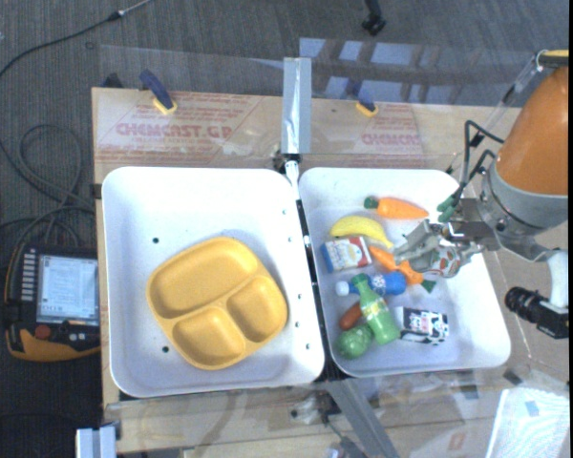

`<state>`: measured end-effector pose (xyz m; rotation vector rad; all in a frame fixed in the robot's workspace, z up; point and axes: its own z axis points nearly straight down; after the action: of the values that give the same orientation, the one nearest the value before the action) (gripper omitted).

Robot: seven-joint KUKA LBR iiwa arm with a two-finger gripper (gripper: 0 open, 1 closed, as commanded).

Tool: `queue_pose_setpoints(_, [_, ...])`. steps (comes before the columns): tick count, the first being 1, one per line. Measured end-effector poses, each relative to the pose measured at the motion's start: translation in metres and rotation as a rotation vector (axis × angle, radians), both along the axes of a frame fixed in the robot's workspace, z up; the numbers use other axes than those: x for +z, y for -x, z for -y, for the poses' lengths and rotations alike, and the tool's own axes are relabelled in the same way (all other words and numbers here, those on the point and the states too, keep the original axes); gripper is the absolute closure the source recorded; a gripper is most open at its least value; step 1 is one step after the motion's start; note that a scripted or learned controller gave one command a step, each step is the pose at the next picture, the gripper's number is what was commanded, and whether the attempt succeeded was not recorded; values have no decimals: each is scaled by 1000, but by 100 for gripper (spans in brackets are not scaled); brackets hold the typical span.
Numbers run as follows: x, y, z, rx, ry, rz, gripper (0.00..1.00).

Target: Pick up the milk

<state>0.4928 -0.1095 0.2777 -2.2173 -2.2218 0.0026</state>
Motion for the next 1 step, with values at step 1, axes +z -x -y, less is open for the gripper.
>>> queue_pose_setpoints(1, [-108, 10, 57, 37, -1, -1, 0])
